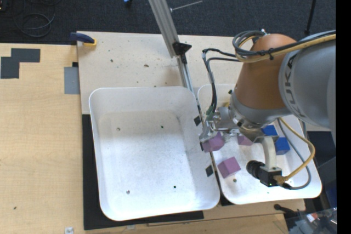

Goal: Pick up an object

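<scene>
Gripper (211, 137) clenched around a purple block (214, 143), lifted above the right bin (307, 189).

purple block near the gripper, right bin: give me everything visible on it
The purple block is a small matte cuboid, plastic or foam by the look, tilted. It sits at the left edge of the right bin, directly under the gripper and against its tip. Whether it is gripped or lifted cannot be told. A second purple block lies apart, nearer the camera.
</scene>
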### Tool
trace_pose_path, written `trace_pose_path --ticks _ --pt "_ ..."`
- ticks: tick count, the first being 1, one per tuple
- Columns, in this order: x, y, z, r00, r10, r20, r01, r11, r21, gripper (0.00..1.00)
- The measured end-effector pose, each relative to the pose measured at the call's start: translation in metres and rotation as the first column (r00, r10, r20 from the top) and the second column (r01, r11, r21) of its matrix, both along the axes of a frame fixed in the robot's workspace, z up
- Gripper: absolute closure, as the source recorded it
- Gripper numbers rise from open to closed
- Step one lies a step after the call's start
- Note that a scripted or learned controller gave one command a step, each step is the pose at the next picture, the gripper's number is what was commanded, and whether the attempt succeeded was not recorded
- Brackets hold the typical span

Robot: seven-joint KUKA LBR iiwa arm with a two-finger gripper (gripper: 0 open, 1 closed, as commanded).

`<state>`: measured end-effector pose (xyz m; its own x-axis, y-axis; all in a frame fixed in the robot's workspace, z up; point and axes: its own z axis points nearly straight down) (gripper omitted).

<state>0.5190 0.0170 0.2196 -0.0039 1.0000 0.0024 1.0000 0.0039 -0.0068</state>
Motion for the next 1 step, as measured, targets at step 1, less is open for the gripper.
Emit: trace_pose_path --ticks 1 --pt "0.0024 0.0422 0.0021 1.0 0.0 0.002 0.0 1.0 -0.001 1.0"
